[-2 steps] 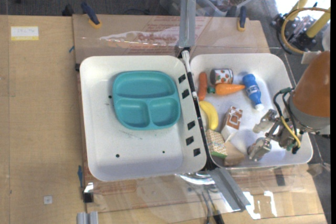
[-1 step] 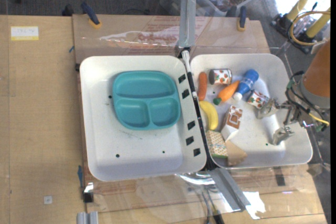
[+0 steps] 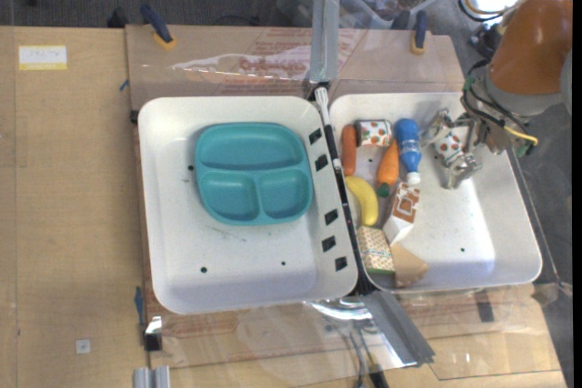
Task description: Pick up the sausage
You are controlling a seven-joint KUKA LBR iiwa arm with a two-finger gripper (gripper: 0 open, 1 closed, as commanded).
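Right now I see the two-finger metal gripper [image 3: 457, 161] low over the right-hand shallow white bin [image 3: 473, 254], in its upper right part, and from this angle I cannot tell whether it is released or clenched. The slim reddish-orange sausage [image 3: 348, 150] lies against that bin's left wall, beside a small printed carton [image 3: 374, 134] and above a yellow banana [image 3: 364, 200], well apart from the gripper. A teal divided plate [image 3: 252, 172] sits in the left white bin [image 3: 173, 259].
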